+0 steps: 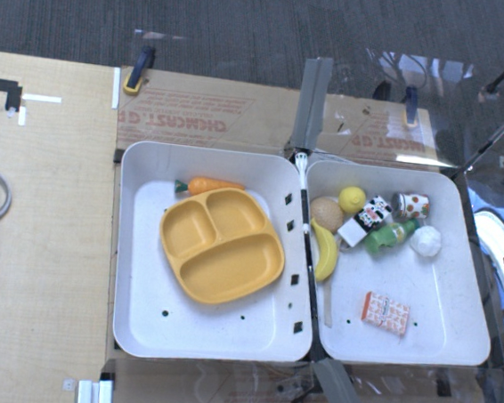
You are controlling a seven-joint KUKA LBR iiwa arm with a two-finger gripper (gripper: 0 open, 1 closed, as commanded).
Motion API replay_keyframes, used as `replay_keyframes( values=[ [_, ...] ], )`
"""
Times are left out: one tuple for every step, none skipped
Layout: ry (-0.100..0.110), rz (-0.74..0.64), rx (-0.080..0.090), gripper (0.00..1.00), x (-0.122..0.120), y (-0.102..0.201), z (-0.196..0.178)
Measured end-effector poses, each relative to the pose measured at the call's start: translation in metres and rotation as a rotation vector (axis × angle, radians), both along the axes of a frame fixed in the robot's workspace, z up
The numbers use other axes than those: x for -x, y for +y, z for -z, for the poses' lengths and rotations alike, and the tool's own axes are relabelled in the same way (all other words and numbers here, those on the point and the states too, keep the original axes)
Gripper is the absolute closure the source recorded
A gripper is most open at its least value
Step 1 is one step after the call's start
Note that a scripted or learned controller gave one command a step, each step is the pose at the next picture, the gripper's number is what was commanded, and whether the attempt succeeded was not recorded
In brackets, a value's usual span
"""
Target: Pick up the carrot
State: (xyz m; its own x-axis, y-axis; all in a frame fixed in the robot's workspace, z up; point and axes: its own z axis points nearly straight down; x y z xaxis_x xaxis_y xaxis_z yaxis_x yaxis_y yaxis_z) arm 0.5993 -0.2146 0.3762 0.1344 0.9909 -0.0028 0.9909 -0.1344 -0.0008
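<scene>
Left white shallow bin (139, 256) holds a yellow three-compartment plastic plate (221, 245); the small orange carrot with green top (209, 185) lies just beyond the plate's far rim, touching it. Right white bin (437, 314) holds a yellow banana (325, 251), brown potato-like ball (327, 213), yellow lemon (352, 199), green bottle (388, 236), white ball (425, 241), orange-and-white packet (386, 311). Gripper jaws: cannot tell.

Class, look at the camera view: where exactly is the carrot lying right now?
The carrot lies in the left bin, near its far wall, right against the upper edge of the yellow divided plate.
</scene>
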Motion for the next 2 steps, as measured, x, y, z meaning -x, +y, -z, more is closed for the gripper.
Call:
replay_keyframes(
  values=[
    [0.0,-0.286,0.0,1.0,-0.045,0.008,0.009],
    [-0.002,-0.754,0.001,1.0,-0.06,-0.008,-0.019]
  ],
)
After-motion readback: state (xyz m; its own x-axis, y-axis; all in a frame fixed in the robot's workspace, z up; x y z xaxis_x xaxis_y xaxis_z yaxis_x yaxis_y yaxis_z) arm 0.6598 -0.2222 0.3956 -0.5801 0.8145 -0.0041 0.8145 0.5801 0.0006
